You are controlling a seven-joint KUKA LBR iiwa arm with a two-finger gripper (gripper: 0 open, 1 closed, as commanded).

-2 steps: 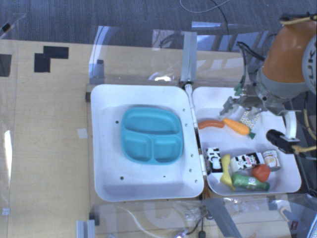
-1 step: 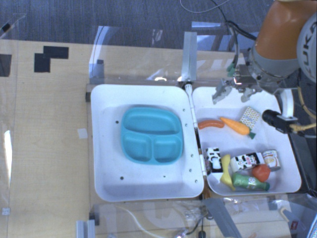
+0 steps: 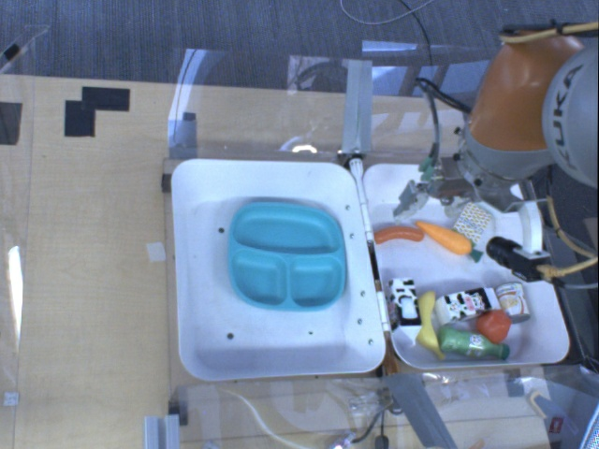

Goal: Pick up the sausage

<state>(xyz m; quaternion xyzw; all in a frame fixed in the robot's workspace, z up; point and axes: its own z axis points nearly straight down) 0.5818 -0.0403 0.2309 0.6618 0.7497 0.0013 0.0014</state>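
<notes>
While the grey arm (image 3: 552,101) reaches in from the right, its claw (image 3: 418,195) hangs over the far part of the right bin (image 3: 552,349), fingers spread apart and holding nothing. Just below it lies the sausage (image 3: 399,235), red-orange, near the bin's left wall, its end close to the carrot (image 3: 445,238). Letters "KU" read on the arm's grey casing. A black-and-white carton (image 3: 402,302) and a small milk carton (image 3: 466,303) bear print too small to read. Next door, the left bin (image 3: 197,344) holds a blue divided tray (image 3: 285,253) on the tabletop (image 3: 84,279).
</notes>
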